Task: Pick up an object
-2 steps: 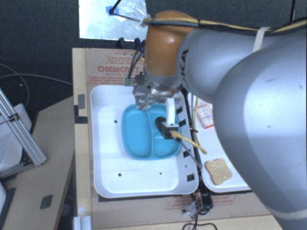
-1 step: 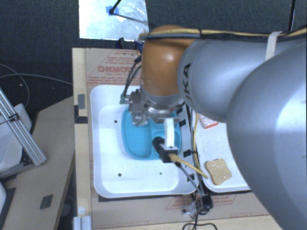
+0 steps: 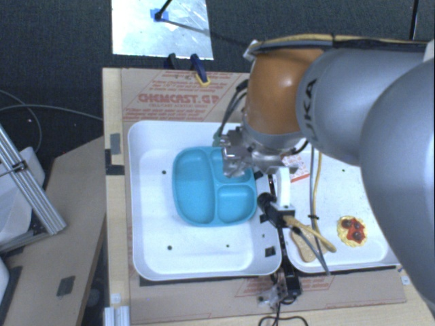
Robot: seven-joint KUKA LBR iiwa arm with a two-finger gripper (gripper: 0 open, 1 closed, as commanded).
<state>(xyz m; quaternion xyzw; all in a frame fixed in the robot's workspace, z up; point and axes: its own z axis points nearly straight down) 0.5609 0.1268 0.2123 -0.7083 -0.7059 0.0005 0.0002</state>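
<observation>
Blue divided plate point(image 3: 204, 195) in left bin point(image 3: 153, 250), claw point(image 3: 234, 163) over its rim

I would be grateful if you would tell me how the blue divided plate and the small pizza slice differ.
The blue divided plate lies in the left bin; the pizza slice lies in the right bin. The plate is far larger than the slice. The plate is plain blue, the slice yellow with red topping. The tool's body overlaps the plate's upper right edge, while the slice lies apart from it. Both lie flat.
</observation>
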